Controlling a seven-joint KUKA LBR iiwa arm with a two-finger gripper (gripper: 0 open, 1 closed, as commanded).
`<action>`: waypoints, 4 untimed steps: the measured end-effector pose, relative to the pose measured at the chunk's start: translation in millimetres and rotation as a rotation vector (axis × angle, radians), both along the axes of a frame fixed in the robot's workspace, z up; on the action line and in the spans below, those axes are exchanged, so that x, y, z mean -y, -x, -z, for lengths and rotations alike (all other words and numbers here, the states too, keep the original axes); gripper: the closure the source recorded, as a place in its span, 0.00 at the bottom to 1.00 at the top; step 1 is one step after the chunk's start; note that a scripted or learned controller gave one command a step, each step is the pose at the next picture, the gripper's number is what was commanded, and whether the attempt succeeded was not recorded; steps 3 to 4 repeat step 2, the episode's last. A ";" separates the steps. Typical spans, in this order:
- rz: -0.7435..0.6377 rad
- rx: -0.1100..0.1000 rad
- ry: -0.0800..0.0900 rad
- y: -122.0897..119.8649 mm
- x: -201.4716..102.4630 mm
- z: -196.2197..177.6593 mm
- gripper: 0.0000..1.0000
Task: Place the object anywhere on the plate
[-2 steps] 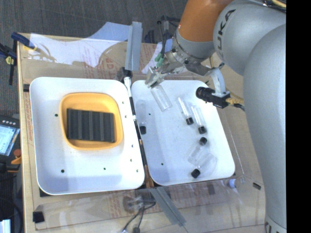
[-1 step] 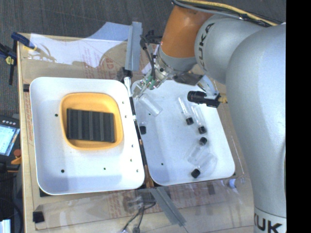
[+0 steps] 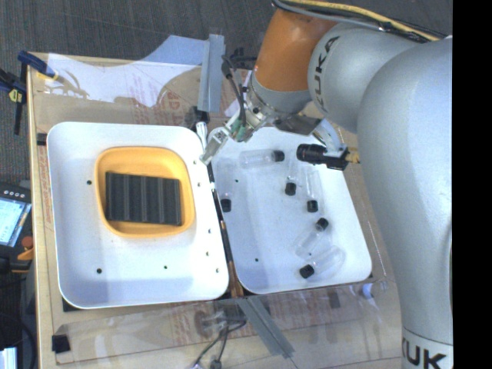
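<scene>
The hand point(image 3: 217, 141) is seen at the far edge of the right bin point(image 3: 354, 264), close to the seam between the two bins, hanging below the arm's orange band point(image 3: 288, 44). Whether it is released or clenched cannot be told, and nothing can be made out as being gripped by it.

Just right of the hand, a small clear tube with a black cap point(image 3: 261, 158) lies on the floor of the right bin, its long axis running left to right. This is judged to be the nearest candidate for the object. Further clear pieces with black caps point(image 3: 317, 252) are scattered to the right and nearer in the same bin, well apart from the hand.

To the left of the hand, in the left bin point(image 3: 69, 275), the yellow plate point(image 3: 142, 164) is set, with a dark ribbed insert point(image 3: 144, 198) at its centre. The coming move is therefore judged to turn on this: the object lies to the hand's right, the plate to its left, across the seam.

Letters reading "KU" point(image 3: 425, 357) are printed on the arm's base at the near right. Faint printing on the paper point(image 3: 100, 79) at the far side of the bench point(image 3: 131, 321) cannot be read.
</scene>
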State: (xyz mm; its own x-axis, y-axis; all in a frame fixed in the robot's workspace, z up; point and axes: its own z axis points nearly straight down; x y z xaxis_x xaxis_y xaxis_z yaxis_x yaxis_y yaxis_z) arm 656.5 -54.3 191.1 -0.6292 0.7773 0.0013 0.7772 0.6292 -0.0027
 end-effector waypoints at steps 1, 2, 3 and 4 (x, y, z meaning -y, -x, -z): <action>0.047 0.004 0.001 7.9 -12.6 -29.6 0.00; -0.188 0.001 -0.001 -0.2 -25.8 -8.9 0.00; -0.188 0.001 -0.001 -0.2 -25.8 -8.9 0.00; -0.188 0.001 -0.001 -0.2 -25.8 -8.9 0.00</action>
